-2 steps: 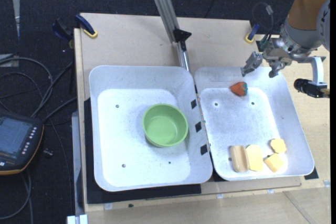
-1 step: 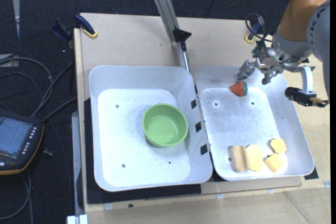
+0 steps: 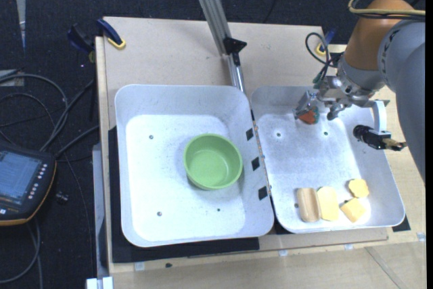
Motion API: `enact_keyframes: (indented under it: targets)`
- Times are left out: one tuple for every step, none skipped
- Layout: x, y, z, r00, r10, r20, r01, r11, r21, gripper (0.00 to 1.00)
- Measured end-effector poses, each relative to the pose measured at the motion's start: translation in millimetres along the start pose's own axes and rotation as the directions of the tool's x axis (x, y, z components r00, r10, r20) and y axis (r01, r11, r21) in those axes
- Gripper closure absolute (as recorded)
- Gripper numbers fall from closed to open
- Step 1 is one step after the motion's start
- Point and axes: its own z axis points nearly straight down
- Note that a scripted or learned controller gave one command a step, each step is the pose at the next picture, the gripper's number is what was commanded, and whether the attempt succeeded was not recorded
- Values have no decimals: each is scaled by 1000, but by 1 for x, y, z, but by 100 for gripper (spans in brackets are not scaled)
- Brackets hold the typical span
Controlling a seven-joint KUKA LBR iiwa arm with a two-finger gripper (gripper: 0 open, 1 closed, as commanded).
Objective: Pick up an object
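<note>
Pincer (image 3: 312,109) grips one small red object (image 3: 308,117) — one green bowl (image 3: 213,161), four yellowish pieces (image 3: 333,202) below.

We look down at a slant from high above the bench (image 3: 169,51), with both bins left of the gripper (image 3: 318,107).

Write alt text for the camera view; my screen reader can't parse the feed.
The gripper sits at the far edge of the right bin, with a small red-orange object between its fingers. Four yellowish food-like pieces cluster at that bin's near edge, and a green bowl stands in the left bin.
</note>
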Motion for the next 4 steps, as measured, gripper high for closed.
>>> enact_keyframes:
  targets:
    - [0, 2, -14, 1000, -1, 1, 1, 1000, -6, 100]
    - [-2, 2, -77, 1000, 1, 2, -1, 1000, -9, 100]
    - [-2, 3, -114, 1000, 1, 1, -1, 1000, -7, 100]
    - [46, -15, -126, 1000, -2, 0, 2, 1000, -5, 100]
